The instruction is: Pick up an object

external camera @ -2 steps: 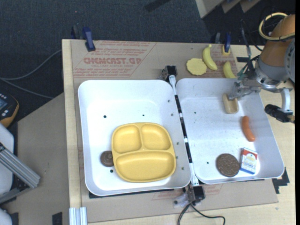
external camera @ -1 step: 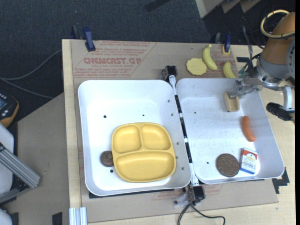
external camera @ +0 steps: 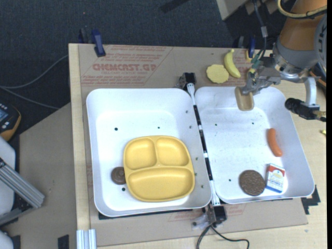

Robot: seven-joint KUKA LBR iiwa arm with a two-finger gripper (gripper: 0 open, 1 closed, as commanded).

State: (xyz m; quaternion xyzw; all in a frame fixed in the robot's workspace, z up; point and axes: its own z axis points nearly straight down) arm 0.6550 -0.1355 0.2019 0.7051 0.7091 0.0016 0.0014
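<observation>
Block [external camera: 245, 101], tan and stubby, shows at the far edge of the right bin [external camera: 228, 139], near its back wall. It looks upright, with a flat top and plain sides, and casts a faint shadow on the white floor beside it. The gripper [external camera: 248, 89] is directly above it and seems to meet its top. Whether the gripper clasps the block or only hovers against it cannot be told from this slant, and neither can whether the block rests on the floor or hangs just clear of it.

The floor around the block is bare white. An orange sausage-shaped piece [external camera: 274, 141] lies well apart, along the right side of the same bin. At the near right corner a small white carton [external camera: 276, 178] with red and blue print stands just beside a brown round disc [external camera: 252, 182]. Nothing crowds the block.

Beyond the back wall, on the brown board [external camera: 129, 66], lie a banana [external camera: 232, 64] and a yellow lumpy disc [external camera: 217, 73], close together. The left bin [external camera: 104, 118] holds a yellow divided plate [external camera: 157, 167] with a small dark brown disc [external camera: 119, 175] touching its left edge. A blue clamp [external camera: 97, 42] grips the board's far left corner.

The arm [external camera: 298, 40] enters from the upper right. Its orange band sits high and its grey wrist angles down and leftward to the gripper, with cables looping above.
</observation>
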